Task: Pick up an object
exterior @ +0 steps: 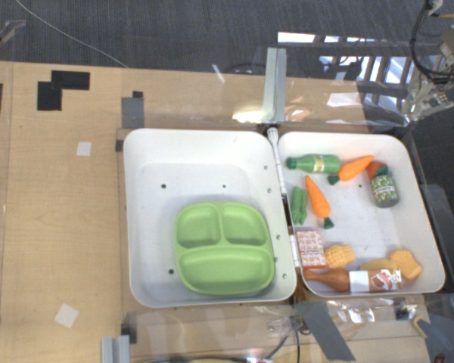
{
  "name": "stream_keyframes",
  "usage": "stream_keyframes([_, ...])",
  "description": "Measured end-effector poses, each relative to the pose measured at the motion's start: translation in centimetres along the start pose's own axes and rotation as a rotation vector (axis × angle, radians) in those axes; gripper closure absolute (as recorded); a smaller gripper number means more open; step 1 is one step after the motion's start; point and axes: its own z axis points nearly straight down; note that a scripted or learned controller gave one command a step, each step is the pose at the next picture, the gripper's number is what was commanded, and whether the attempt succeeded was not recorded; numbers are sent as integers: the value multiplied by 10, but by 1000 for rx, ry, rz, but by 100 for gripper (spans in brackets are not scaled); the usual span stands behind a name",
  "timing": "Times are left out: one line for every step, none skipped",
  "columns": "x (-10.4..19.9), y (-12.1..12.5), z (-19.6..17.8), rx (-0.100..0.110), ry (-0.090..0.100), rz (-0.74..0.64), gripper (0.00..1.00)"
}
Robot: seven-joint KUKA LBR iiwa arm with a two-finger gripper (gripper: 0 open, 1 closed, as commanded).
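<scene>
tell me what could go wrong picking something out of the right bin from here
The two carrots and the green bottle lie close together, so a grasp might nudge a neighbour or catch two. The sauce bottle lies against the right bin's front wall, leaving little room for the hand. The pea pods hug the divider, likely hard to reach.

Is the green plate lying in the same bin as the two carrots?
No, the green plate lies in the left bin, while both carrots lie in the right bin.
</scene>
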Motion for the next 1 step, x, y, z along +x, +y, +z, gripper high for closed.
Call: stream_keyframes([-8, 36, 49, -20, 30, -32, 100])
